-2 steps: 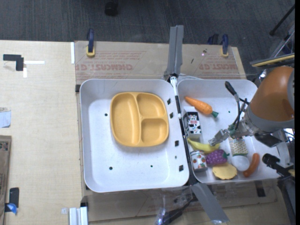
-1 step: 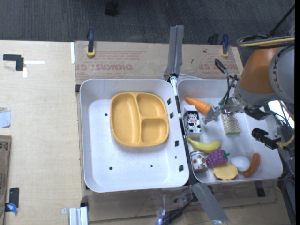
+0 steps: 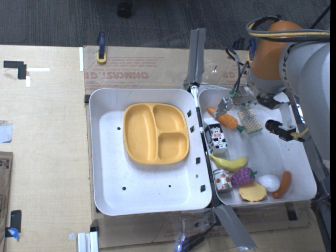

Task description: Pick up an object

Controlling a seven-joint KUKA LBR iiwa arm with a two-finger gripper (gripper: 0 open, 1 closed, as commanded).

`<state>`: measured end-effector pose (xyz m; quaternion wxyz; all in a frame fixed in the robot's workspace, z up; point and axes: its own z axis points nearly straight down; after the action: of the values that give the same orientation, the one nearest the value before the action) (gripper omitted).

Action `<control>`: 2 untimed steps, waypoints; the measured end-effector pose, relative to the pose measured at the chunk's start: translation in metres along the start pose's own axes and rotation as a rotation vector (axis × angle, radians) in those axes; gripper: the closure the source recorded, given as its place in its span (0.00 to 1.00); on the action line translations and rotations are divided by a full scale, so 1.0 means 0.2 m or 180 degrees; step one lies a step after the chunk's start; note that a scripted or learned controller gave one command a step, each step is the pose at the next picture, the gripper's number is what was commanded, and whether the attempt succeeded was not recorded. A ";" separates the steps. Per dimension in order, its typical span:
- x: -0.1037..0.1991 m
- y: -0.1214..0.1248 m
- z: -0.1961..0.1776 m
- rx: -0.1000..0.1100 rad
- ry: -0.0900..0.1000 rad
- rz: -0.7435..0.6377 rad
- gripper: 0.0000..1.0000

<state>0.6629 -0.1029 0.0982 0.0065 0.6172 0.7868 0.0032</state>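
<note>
The right bin [image 3: 303,164] holds the loose objects. An orange carrot [image 3: 227,120] lies at its back left, next to a pale mesh pouch [image 3: 251,121]. A small patterned box [image 3: 216,137] sits by the divider. Toward the front lie a yellow banana [image 3: 230,163], purple grapes [image 3: 243,177], a small can [image 3: 222,180], a yellow disc [image 3: 253,193], a white egg [image 3: 270,182] and a sausage [image 3: 282,185]. My gripper [image 3: 227,105] hangs at the back left of this bin, just above the carrot's far end. Nothing is visibly held.
The left bin [image 3: 97,156] carries a yellow divided plate [image 3: 156,133]. The grey arm with its orange band [image 3: 270,56] comes in over the right bin's back right corner. A metal divider post [image 3: 197,56] rises between the bins.
</note>
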 end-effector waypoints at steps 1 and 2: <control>0.00 -0.01 -0.04 0.0030 0.0005 -0.0011 1.00; 0.24 0.05 -0.60 0.0044 0.0011 0.0479 1.00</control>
<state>0.6591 -0.0532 0.2190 0.0006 0.6746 0.7382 -0.0007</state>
